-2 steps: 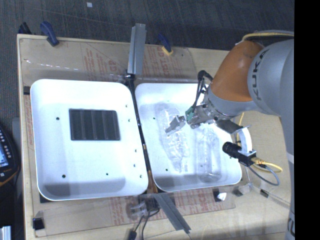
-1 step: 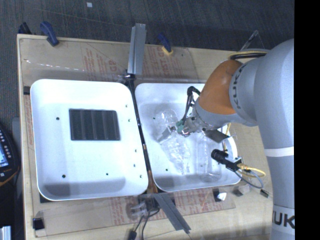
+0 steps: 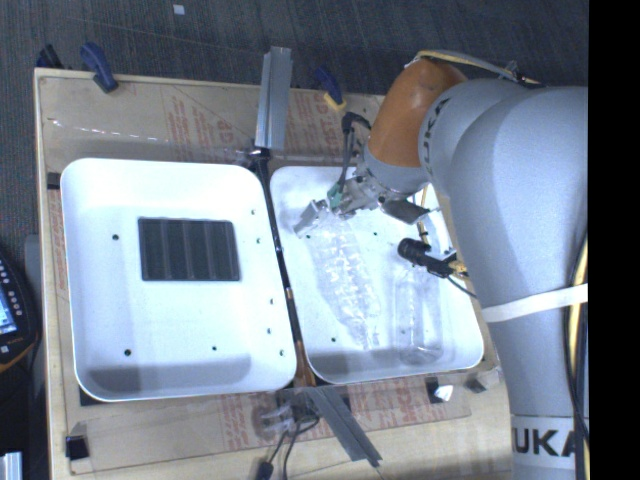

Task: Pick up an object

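The arm (image 3: 500, 198) enters from the right of the frame and bends over the right bin (image 3: 455, 353). Its hand (image 3: 335, 203) sits low in that bin's upper left part, near the wall shared with the left bin (image 3: 90, 228). Whether the hand is apart or together I cannot tell. Two clear plastic bottles lie in the right bin: a ridged one (image 3: 345, 273) at the centre, just below the hand, and a smooth one (image 3: 418, 313) to its right. A dark ribbed block (image 3: 188, 249) lies in the left bin. Both bins rest on the bench (image 3: 150, 118).
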Available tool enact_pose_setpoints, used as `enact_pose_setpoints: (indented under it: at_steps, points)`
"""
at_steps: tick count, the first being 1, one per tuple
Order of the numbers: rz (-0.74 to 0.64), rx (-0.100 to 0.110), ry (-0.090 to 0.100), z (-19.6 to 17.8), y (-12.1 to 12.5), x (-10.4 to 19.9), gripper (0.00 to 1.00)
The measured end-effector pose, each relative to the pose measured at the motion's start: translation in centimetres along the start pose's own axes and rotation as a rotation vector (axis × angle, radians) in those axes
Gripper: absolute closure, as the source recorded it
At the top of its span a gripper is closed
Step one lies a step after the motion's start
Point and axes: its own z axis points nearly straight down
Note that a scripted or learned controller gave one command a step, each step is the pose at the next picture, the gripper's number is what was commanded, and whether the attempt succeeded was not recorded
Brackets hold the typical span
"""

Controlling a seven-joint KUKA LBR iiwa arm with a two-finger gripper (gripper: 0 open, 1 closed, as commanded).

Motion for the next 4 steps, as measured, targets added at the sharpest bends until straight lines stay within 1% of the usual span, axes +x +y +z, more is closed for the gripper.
enact_pose_setpoints:
  at_steps: [1, 2, 3, 4]
  points:
    - [0.21, 0.005, 0.002, -2.1, -5.4, 0.4, 0.0]
    - [0.227, 0.003, 0.001, 0.1, -0.3, 2.2, 0.0]
    - [0.227, 0.002, 0.001, 0.1, -0.3, 2.2, 0.0]
    - [0.405, 0.001, 0.0, -8.3, -4.8, 0.5, 0.0]
